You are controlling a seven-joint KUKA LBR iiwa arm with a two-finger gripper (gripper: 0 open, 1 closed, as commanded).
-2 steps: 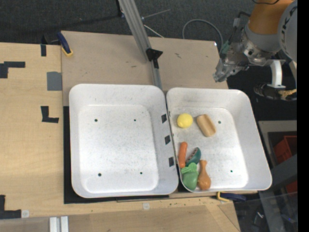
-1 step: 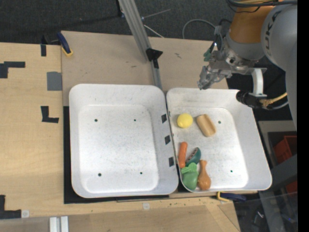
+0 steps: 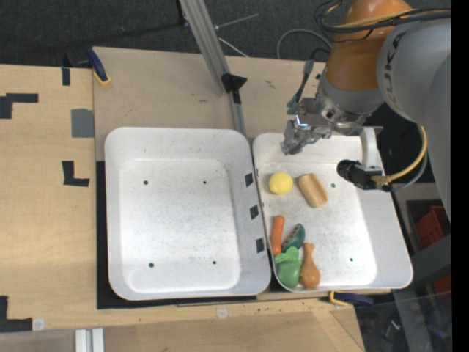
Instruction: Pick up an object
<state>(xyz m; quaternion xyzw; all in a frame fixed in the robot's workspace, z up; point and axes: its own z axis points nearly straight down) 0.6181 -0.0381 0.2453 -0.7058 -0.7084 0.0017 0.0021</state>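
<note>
1. Approach step: the tool (image 3: 294, 144) hangs over the right bin (image 3: 366, 218) at its far edge; I cannot tell its opening, and nothing shows in it.
2. The lemon (image 3: 279, 183) lies just below it, beside the bread roll (image 3: 313, 190).
3. Next, by my reading: descend over one.

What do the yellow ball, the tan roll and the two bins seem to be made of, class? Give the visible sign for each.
Yellow ball: probably plastic or rubber; smooth, even colour.
Tan roll: likely moulded plastic toy bread; uniform matt surface.
Left bin and right bin: likely thin moulded plastic; white, rounded corners, faint speckling.
</note>
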